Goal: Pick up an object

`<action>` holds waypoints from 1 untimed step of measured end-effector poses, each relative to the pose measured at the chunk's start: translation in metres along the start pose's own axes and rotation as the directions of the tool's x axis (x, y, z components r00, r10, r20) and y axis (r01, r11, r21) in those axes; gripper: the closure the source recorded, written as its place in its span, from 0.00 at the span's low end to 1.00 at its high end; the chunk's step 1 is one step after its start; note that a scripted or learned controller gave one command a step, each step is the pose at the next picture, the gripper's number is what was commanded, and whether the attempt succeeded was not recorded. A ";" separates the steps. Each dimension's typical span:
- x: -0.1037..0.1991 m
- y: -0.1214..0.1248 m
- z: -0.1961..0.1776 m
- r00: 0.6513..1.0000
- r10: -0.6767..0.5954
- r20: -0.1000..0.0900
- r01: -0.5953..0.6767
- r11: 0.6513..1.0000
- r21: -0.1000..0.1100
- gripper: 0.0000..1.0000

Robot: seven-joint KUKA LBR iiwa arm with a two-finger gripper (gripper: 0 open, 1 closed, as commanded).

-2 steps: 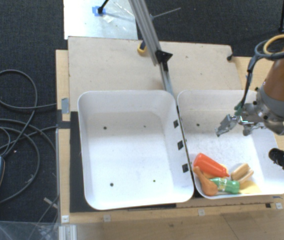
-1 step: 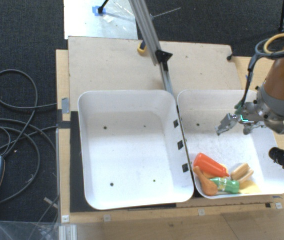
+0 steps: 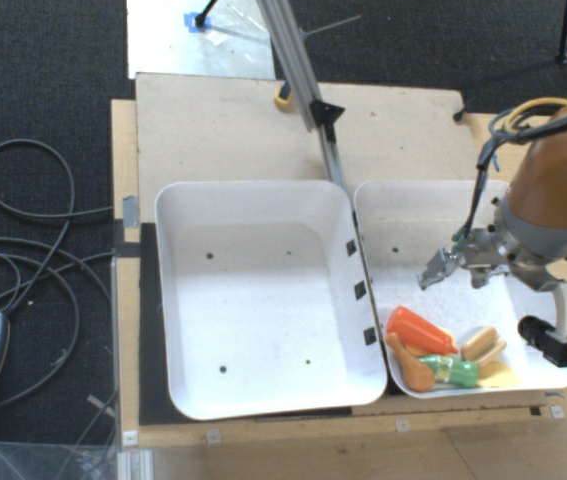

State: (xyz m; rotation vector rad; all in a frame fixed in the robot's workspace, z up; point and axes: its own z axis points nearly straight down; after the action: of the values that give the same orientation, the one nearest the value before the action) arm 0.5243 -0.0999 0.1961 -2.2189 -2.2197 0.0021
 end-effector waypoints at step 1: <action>0.007 0.002 0.061 1.000 0.000 -0.001 0.000 1.000 0.002 0.00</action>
State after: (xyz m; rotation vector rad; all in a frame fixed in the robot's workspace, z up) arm 0.5264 -0.0931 0.1354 -2.2171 -2.2189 0.0038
